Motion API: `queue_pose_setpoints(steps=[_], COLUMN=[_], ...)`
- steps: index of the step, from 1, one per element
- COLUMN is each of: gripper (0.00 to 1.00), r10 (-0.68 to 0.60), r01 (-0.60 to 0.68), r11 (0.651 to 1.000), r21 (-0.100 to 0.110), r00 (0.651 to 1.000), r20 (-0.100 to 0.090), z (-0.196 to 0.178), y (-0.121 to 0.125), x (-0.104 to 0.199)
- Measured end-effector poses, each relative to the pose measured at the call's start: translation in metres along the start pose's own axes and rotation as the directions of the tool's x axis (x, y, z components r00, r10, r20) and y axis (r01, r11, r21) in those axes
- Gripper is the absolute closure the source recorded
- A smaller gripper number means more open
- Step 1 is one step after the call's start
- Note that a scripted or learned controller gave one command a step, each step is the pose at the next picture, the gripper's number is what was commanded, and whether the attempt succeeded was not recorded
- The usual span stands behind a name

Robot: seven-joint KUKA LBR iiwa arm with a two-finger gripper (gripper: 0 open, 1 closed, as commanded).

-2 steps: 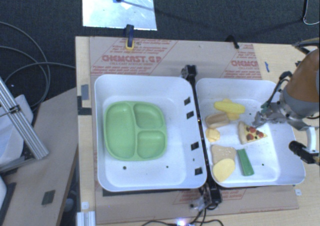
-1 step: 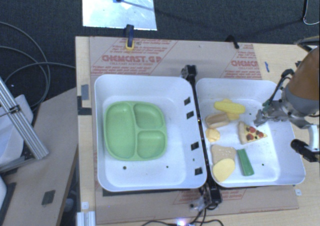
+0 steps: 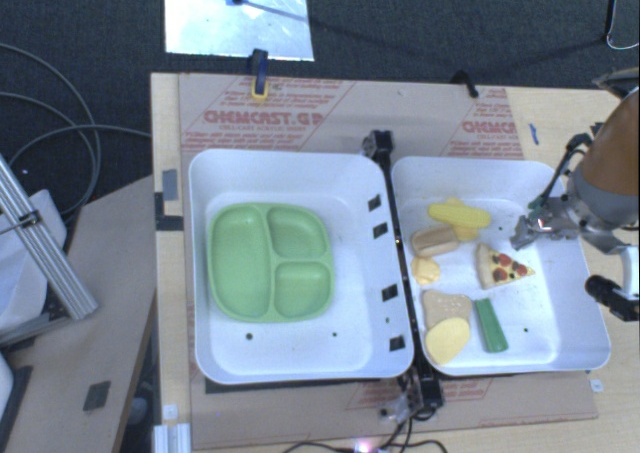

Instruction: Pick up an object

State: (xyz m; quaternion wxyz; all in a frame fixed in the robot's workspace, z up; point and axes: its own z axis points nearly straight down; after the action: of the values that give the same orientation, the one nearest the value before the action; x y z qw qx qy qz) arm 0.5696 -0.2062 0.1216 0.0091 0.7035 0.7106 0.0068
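Your gripper (image 3: 527,231) hovers at right, beside the pizza slice (image 3: 501,267); its opening I cannot tell. Centre over the slice before you descend.

A divided tray (image 3: 268,261) lies in the left bin (image 3: 215,176); toy foods (image 3: 458,271) lie scattered in the right bin (image 3: 570,326).

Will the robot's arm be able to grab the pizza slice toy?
Probably yes. The triangular toy pizza slice lies flat in the right white bin, nothing on top of it, and the end effector hangs just beside it.
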Motion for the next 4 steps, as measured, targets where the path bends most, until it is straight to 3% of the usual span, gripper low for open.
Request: queue_pose_setpoints(steps=[1, 2, 3, 4], gripper=[1.00, 1.00, 1.00, 1.00], r10=[-0.002, 0.002, 0.009, 0.004], r01=[0.002, -0.002, -0.009, -0.004], r11=[1.000, 1.000, 1.000, 1.000], r21=[-0.003, 0.009, 0.020, 0.004], r00=[1.000, 1.000, 1.000, 1.000], r20=[0.000, 0.001, -0.002, 0.004], z=[-0.011, -0.061, -0.053, -0.195], y=[0.001, 0.077, 0.064, 0.054], x=[0.000, 0.000, -0.001, -0.003])
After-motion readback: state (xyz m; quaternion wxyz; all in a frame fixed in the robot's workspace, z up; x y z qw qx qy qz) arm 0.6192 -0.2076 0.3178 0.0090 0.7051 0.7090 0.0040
